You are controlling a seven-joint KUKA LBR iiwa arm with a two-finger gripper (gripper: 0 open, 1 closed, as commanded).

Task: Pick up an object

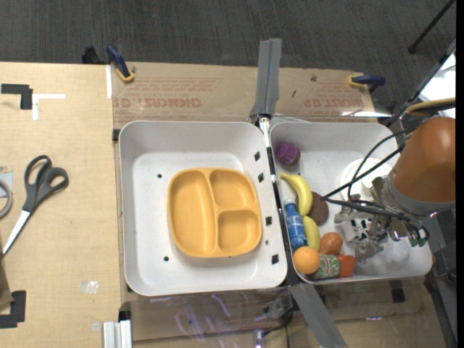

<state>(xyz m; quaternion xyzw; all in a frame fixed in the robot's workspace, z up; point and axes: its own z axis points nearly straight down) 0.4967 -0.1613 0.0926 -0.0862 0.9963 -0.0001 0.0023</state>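
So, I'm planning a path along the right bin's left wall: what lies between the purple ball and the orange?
In the camera view, between the purple ball and the orange lie two bananas and a blue bottle.

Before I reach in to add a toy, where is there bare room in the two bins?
Left bin: bare floor rings the yellow tray, widest on its left. Right bin: free along the back, right of the purple ball. Crowded: its left and front, with bananas, blue bottle, orange and the gripper.
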